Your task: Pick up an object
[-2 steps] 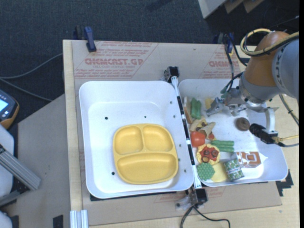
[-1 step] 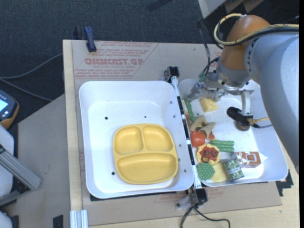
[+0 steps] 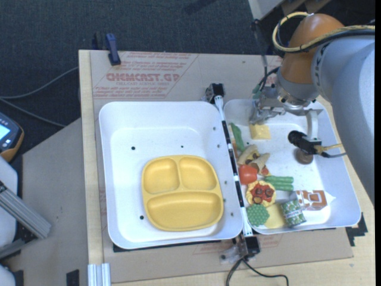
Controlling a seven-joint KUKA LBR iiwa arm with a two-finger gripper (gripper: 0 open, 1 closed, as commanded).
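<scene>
Here's the one to watch: a pale yellow slab (image 3: 261,131) lying flat in the upper part of the right bin (image 3: 340,186), close to the divider between the two bins. The hand (image 3: 261,118) hangs right over it, tips down at the slab's upper edge. From where I stand I can't make out whether it touches, and I can't tell whether the hand is set wide or narrow. Nothing is visibly in its grasp. The grey arm (image 3: 351,70), orange band and all, comes in from the upper right of the frame.

Just left of the slab, a long green piece (image 3: 237,137) runs along the divider. Below it sits a tan and brown lump (image 3: 253,155), then a red tomato (image 3: 248,174) touching its lower side. Right of the tomato lie green beans (image 3: 278,182), and under them a red and yellow toy (image 3: 261,193). Down at the bin's lower edge there's a round green piece (image 3: 257,214), a green can (image 3: 292,212) tipped on its side, and an orange and white packet (image 3: 315,199) just beside the can.

Over in the left bin (image 3: 119,136), a yellow divided plate (image 3: 181,193) rests in the lower middle. Both bins sit on a brown tabletop (image 3: 149,76) with red lettering, and a blue clamp (image 3: 111,49) grips its upper left edge.
</scene>
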